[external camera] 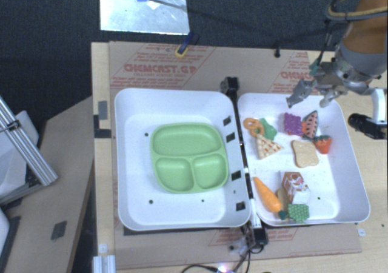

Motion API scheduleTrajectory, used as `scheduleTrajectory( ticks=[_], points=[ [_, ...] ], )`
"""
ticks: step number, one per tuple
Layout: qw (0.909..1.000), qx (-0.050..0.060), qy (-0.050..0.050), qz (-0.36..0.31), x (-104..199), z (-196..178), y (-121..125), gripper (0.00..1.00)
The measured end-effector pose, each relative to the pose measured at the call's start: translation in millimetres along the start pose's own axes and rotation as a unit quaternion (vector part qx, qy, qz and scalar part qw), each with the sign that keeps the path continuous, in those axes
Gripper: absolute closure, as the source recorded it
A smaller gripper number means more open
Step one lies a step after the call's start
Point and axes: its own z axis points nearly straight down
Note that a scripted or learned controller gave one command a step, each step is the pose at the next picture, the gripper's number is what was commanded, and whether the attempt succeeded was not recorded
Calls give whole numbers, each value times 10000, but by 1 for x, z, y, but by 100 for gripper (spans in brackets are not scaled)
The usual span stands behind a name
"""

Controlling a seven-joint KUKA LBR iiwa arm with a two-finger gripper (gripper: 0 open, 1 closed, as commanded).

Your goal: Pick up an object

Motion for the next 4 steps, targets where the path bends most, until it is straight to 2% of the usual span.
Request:
scheduleTrajectory(
  ticks=[1, 4],
  points=[
    [10000, -55, -7, -10, 0, -7, 2, 0],
    [10000, -42, -4, -6, 7, 139, 3, 0]
  ],
)
